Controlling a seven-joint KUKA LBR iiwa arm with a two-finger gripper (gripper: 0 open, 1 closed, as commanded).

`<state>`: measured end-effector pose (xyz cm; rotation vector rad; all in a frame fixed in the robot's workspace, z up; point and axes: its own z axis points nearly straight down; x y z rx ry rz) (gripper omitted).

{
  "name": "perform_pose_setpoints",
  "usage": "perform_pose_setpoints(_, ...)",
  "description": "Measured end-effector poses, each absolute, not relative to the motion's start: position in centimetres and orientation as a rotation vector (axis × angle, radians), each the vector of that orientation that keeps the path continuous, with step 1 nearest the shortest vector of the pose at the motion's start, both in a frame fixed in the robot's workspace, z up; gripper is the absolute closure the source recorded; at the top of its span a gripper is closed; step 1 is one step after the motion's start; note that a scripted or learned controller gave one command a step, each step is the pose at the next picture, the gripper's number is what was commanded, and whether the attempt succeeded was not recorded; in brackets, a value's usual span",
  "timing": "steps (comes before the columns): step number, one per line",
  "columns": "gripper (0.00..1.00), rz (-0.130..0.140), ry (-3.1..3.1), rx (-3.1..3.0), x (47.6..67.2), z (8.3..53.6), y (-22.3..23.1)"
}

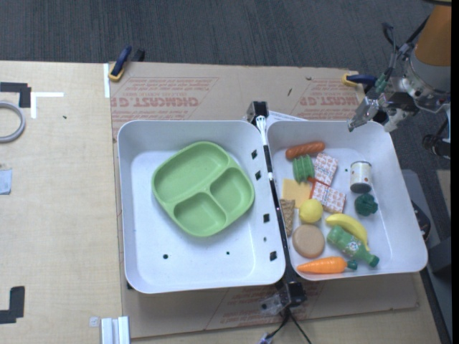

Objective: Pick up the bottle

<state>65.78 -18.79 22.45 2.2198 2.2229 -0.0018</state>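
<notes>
Bottle (352, 247) = small green one, lying on its side in the right bin (407, 213), near the front, cap end toward the right. Banana (348, 225) just behind it, carrot (325, 266) just in front, cookie (309, 241) to its left. Pincer (371, 108) hangs over the bin's back right corner, well apart from the bottle, holding nothing; finger spread too small to tell. Step: approach not started. Next move, my read: travel toward the front, align across the bottle body, descend between banana and carrot.
</notes>
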Motion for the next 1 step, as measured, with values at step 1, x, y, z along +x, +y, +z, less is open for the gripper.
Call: perform_pose_setpoints(1,1.00,-0.003,2.225,2.215,65.83,23.43,-18.80)
